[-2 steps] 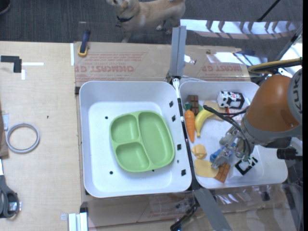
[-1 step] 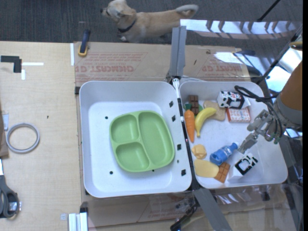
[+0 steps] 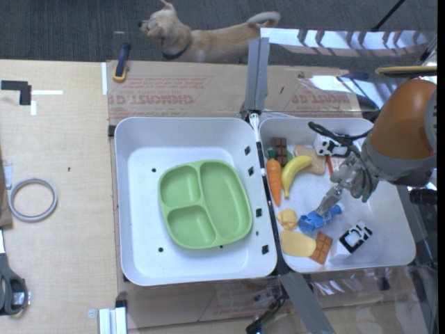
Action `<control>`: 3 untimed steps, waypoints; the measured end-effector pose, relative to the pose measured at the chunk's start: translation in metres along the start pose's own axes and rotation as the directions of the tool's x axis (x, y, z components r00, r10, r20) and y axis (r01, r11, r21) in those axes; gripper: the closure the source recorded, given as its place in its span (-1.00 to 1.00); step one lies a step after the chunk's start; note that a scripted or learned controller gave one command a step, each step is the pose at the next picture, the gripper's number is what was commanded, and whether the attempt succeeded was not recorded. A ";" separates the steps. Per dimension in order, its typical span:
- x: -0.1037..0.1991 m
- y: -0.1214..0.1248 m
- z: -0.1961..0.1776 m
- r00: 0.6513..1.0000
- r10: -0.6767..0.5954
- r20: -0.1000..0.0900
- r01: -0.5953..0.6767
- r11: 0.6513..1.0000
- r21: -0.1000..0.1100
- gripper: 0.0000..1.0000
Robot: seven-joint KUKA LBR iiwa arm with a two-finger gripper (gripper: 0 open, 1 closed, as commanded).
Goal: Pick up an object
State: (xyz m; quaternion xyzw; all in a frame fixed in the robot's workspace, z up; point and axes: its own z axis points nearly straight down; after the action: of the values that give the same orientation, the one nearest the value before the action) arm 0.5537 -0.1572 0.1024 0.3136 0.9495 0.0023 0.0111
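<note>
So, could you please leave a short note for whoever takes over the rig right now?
Gripper: low in the right bin, fingers around the top of the blue toy; the toy lies on the bin floor.
Nearby: banana, carrot.
Left bin: green divided plate.
Done: reach to the toy.
Left: lift it out and confirm the grip holds.

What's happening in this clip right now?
A grey and orange robot arm reaches in over the right bin, which holds toy food: a banana, a carrot and other small pieces. Its gripper is low, just above a blue toy. Nothing has visibly been lifted yet. The left bin holds a green divided plate.
</note>
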 end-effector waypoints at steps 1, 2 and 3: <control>0.081 -0.004 0.000 0.999 0.046 0.002 -0.046 0.999 -0.001 -1.00; 0.024 -0.021 -0.071 0.996 -0.084 -0.024 0.085 0.996 0.011 -1.00; -0.019 -0.025 -0.051 0.965 -0.262 -0.022 0.262 0.965 0.006 -1.00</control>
State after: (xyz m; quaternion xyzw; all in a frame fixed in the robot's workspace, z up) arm 0.5526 -0.1883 0.1531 0.1852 0.9827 -0.0002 0.0000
